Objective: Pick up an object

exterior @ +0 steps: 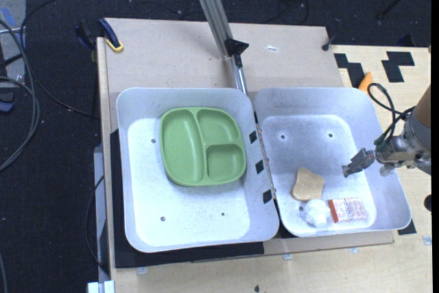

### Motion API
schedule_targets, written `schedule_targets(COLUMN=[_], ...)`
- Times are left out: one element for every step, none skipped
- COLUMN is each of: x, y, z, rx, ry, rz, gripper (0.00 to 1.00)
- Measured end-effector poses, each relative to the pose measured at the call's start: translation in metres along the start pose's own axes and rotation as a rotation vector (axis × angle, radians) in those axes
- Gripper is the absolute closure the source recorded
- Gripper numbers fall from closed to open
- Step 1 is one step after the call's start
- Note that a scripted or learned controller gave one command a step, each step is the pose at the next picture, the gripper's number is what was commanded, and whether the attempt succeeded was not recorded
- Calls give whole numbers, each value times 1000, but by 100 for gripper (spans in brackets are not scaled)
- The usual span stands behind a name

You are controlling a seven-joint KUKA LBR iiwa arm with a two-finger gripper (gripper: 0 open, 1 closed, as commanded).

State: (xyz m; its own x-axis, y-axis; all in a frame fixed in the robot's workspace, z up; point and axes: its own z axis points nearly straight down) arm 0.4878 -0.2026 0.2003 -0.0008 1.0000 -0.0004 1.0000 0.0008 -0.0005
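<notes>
Camera view: we see the gripper [358, 163] low over the right bin [302, 106], nothing between its fingers; whether they're spread or pressed together, we can't tell. Candidates lie near the front: tan slice [308, 184], white wad [315, 213], red-and-white packet [349, 209]. Pick not yet made; descent and grasp remain.
</notes>
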Motion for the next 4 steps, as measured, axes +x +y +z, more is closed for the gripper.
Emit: schedule_targets(x=[-3, 2, 2, 2], y=[-3, -7, -6, -5], z=[44, 88, 108, 96], rx=[3, 4, -2, -7], ry=[1, 3, 0, -3], rz=[2, 2, 2, 2], gripper=[0, 0, 0, 100])
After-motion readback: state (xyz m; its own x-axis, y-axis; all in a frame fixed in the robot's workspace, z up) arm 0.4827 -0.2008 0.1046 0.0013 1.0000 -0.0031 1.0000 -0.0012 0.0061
